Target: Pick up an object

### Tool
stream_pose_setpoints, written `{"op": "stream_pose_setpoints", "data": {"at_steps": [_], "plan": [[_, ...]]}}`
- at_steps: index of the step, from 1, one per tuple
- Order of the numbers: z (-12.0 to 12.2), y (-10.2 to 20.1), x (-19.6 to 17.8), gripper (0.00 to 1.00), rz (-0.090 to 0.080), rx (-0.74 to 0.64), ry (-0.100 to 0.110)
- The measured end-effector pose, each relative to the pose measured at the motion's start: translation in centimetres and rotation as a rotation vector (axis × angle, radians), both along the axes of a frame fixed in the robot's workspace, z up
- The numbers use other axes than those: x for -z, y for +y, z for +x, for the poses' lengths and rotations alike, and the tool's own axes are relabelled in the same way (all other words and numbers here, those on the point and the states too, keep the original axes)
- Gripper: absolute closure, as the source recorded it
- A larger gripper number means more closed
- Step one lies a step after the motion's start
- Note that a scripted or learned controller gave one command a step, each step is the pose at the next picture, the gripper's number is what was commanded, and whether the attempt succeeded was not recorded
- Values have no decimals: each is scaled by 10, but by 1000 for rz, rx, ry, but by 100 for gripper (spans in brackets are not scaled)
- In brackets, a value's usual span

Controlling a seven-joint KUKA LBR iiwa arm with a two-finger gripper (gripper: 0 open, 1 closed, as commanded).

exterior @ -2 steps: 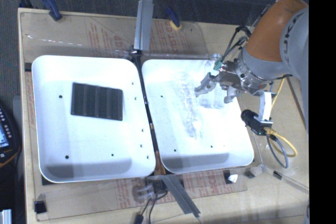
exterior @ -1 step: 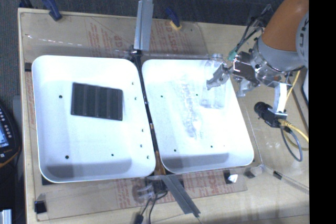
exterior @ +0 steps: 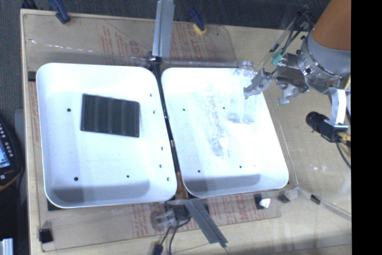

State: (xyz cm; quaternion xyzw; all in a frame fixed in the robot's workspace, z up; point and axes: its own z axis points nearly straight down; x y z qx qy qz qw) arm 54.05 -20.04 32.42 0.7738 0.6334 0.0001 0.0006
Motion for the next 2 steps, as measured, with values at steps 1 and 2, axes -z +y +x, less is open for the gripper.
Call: {"op": "stream_pose_setpoints", "data": {"at_steps": [1,2], "plan": [[-4,-2,-26,0,-1,-83,-1],[11,-4,-9,0,0,-31,3]]}}
